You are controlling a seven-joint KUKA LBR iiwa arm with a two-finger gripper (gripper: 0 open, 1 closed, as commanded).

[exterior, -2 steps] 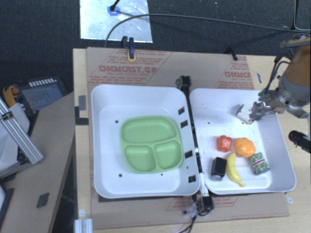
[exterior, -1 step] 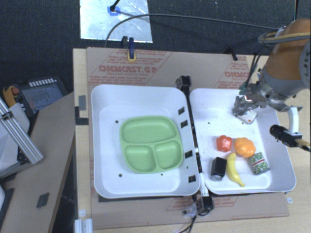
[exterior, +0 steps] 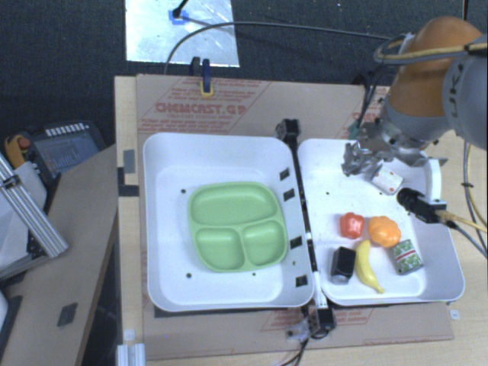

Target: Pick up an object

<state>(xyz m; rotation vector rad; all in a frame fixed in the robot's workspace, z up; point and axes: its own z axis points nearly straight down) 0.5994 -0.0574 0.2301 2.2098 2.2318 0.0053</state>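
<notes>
Objects clustered at the lower right bin (exterior: pixel 446 280): we counted one tomato (exterior: pixel 351 225), orange (exterior: pixel 383 231), banana (exterior: pixel 369 266), can (exterior: pixel 407 256), black block (exterior: pixel 342 264). Our gripper (exterior: pixel 358 160) hovered over open floor upper right.

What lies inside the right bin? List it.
Right bin: red pepper, orange, banana, black block, green can. The gripper covers the floor beneath it.

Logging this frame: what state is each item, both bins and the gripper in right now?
green divided plate: flat in left bin, nothing on it
red object: resting in right bin
orange: beside red object
banana: lying flat
black object: left of banana
green can: on its side
gripper: over right bin's far part, nothing visibly held
</notes>
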